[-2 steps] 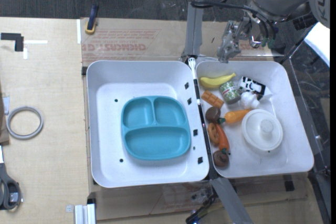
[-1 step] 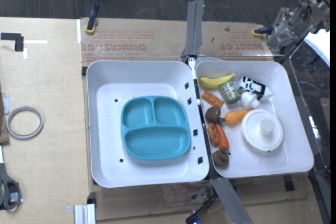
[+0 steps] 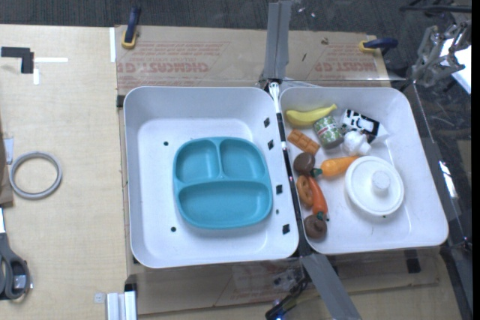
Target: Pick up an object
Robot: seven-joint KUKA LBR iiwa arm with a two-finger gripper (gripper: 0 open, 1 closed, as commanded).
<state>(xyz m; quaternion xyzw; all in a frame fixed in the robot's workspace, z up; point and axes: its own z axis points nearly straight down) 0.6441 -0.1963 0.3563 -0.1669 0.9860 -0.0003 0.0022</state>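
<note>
The right bin (image 3: 420, 161) holds several small toys. A yellow banana (image 3: 310, 115) lies at its far left, with an orange ridged piece (image 3: 303, 142) and a green-topped can (image 3: 328, 131) just below it. A black-and-white toy (image 3: 361, 124) sits beside the can. An orange carrot (image 3: 341, 165) rests against a white round lidded dish (image 3: 374, 186). Along the left wall lie a brown piece (image 3: 304, 162), a red-orange vegetable (image 3: 312, 194) and another brown piece (image 3: 315, 227). The left bin (image 3: 142, 161) holds a teal divided plate (image 3: 223, 182).
A grey tape roll (image 3: 34, 174) and scissors (image 3: 11, 277) lie on the wooden bench at the left. Yellow-blue clamps (image 3: 133, 26) (image 3: 379, 46) hold the cardboard behind the bins. A grey strut (image 3: 277, 41) runs along the seam between the bins. Cables and metal gear (image 3: 442, 49) crowd the upper right.
</note>
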